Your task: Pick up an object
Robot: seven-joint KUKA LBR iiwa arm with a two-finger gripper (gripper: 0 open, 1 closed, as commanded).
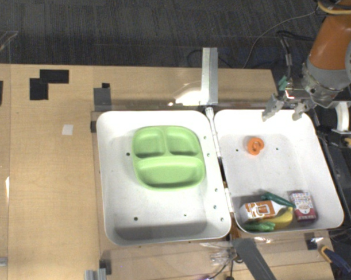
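My gripper [285, 108] hangs over the far edge of the right bin [314, 154], its two fingers spread apart with nothing between them. A small orange round object [255, 146] lies in the right bin's upper middle, below and left of the gripper. Along the bin's near wall lie an orange carton [259, 209], a yellow banana [282, 219], a green item [279, 199] and a dark red box [302, 205]. A green divided plate [167, 156] sits in the left bin [116, 184].
A metal upright post [210, 78] stands behind the seam between the two bins. Cables run across the dark floor at the back right. The wooden bench [45, 187] stretches to the left.
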